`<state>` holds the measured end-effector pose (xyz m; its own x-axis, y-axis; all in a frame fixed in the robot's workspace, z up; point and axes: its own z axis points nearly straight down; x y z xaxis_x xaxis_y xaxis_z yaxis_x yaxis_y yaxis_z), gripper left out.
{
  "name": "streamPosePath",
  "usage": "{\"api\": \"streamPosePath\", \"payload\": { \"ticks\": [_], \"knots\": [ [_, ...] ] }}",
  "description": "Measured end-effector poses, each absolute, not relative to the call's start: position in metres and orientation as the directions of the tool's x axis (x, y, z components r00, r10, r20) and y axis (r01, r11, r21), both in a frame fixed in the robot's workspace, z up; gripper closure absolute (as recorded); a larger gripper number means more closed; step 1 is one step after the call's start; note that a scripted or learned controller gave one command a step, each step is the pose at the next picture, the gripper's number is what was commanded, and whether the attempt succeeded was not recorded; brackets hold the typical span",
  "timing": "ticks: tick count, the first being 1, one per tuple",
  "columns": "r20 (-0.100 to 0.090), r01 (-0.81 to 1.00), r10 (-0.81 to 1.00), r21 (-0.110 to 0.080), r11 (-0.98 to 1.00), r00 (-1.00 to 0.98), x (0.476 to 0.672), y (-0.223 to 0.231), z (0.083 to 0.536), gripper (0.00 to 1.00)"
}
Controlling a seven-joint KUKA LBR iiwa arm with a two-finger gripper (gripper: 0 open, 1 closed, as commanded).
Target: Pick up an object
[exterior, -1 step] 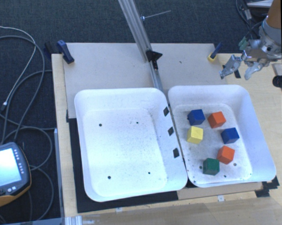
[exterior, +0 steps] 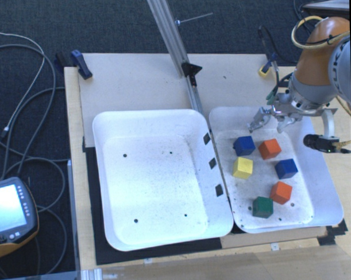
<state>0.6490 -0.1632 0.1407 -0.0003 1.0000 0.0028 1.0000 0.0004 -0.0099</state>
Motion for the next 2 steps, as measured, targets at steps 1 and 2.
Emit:
{"api": "streamPosePath", "payload": {
  "ticks": [1,2],
  "knots": [
    [0.005,1.000,1.000,-0.006,0.007,-0.007,0.666,-0.090,0.100,0.00],
    [0.001,1.000,1.000,-0.006,-0.001,0.001,0.619,-0.091,0.100,0.00]
  ]
}}
